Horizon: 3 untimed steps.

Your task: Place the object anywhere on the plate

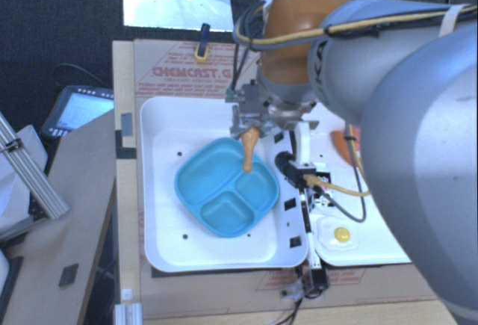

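A blue plate (pixel 224 193) with three compartments lies in the left white bin (pixel 164 241). My gripper (pixel 251 128) hovers over the plate's upper right part, shut on the top of a slim orange tapered object (pixel 248 153). The object hangs downward from the fingers. Its lower tip is at about the ridge between the plate's compartments; I cannot tell whether it touches the plate.
The right bin (pixel 373 252) holds a toy fried egg (pixel 340 234) near its front and an orange item (pixel 345 143) partly hidden behind the arm. The large grey arm covers most of the right side. A cardboard sheet (pixel 187 73) lies under the bins.
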Each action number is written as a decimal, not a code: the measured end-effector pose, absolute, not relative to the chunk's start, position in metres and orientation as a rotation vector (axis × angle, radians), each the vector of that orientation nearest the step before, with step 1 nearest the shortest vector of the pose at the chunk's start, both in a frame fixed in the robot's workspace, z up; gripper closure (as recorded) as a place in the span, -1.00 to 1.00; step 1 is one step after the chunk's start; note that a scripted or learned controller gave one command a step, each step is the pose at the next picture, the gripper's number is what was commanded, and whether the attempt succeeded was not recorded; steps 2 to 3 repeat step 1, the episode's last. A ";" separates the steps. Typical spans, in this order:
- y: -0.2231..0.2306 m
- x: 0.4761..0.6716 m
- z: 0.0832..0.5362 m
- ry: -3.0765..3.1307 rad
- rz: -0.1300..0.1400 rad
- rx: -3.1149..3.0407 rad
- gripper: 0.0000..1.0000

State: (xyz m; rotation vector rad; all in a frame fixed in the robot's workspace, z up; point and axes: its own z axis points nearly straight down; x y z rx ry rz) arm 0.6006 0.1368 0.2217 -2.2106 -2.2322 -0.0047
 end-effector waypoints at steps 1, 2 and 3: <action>0.133 0.600 0.223 -2.228 -0.002 -2.216 -1.00; 0.133 0.600 0.223 -2.228 -0.002 -2.216 -1.00; 0.133 0.600 0.223 -2.228 -0.002 -2.216 -1.00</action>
